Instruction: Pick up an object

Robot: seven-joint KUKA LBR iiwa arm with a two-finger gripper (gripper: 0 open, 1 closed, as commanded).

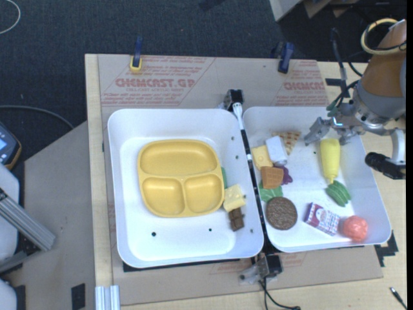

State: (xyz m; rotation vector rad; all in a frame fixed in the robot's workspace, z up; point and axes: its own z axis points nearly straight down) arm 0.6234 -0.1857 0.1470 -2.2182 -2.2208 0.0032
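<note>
Hovering over the right bin [381, 202], the end effector [334, 129] sits at about one o'clock within that bin, close to its far rim, with the grey arm and its orange band reaching in from three o'clock. Dark prongs spread to either side below the wrist, but whether they are parted or closed I cannot tell (the slant of the view blurs them), and nothing shows between them.

The nearest candidate is the yellow corn-like piece [330, 157], lying just at six o'clock from the end effector and nearly under it. Its long axis runs from twelve to six o'clock, so a grip across its narrow width would probably suit best. Just beyond its near end, at five o'clock, lies a green piece [337, 192]; the two look close to touching.

Open white floor lies on both flanks of the corn, toward nine and three o'clock, which gives room to descend. Farther off at nine o'clock a cluster of yellow block [261, 156], white block [275, 148] and waffle [290, 139] crowds the divider. Toward six o'clock sit a brown disc [281, 212], a red packet [321, 217] and a tomato [354, 227].

The left bin [122, 173], well apart at nine o'clock, holds a yellow divided plate [179, 176]; both bins rest on the tabletop [97, 141].
</note>
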